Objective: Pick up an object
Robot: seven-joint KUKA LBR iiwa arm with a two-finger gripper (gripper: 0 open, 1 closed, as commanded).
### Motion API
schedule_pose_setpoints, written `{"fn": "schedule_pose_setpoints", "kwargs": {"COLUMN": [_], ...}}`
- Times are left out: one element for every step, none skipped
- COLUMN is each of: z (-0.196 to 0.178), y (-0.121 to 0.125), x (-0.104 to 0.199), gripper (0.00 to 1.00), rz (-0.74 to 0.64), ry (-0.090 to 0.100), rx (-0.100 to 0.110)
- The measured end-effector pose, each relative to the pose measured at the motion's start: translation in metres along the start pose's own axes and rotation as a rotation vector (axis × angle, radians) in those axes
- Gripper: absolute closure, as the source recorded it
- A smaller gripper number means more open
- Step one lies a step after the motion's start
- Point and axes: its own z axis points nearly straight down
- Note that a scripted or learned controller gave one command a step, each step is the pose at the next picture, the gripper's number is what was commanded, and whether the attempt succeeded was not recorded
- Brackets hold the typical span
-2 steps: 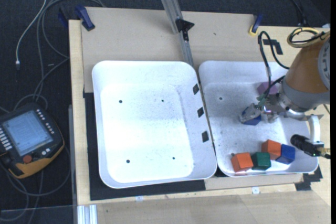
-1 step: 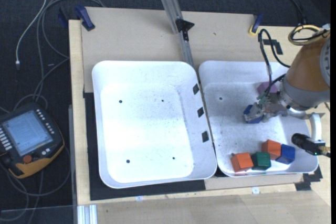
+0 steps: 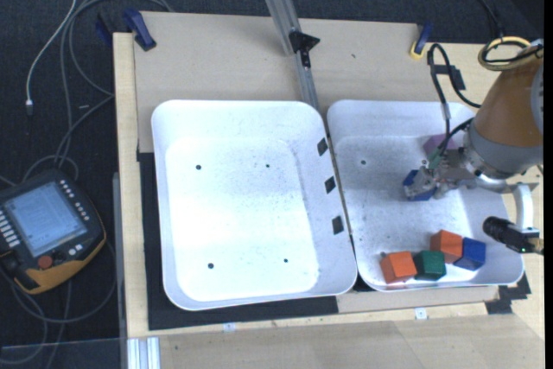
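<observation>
Your pincer (image 3: 425, 182) sat low in the right bin (image 3: 371, 134), over something small and blue; its grip was too blurred to tell. Hard-edged blocks (image 3: 432, 259), orange, green and blue, clustered at the speckled bin's near edge.

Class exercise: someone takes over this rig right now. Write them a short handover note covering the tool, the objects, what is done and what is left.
Tool: low inside the right bin, mid-bin; its grip state is unclear from this view.
Objects: four blocks clustered at the right bin's near edge: orange block, green block, second orange block, blue block.
Done: no pick visible.
Left: grasp one block and lift it.
</observation>
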Motion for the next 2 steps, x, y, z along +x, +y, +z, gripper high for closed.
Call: {"fn": "schedule_pose_setpoints", "kwargs": {"z": [0.0222, 0.0208], "y": [0.0549, 0.0533], "x": [-0.0117, -0.0116], "gripper": [1.00, 0.00], "rz": [0.001, 0.002], "ry": [0.001, 0.002], "rx": [0.001, 0.004]}}
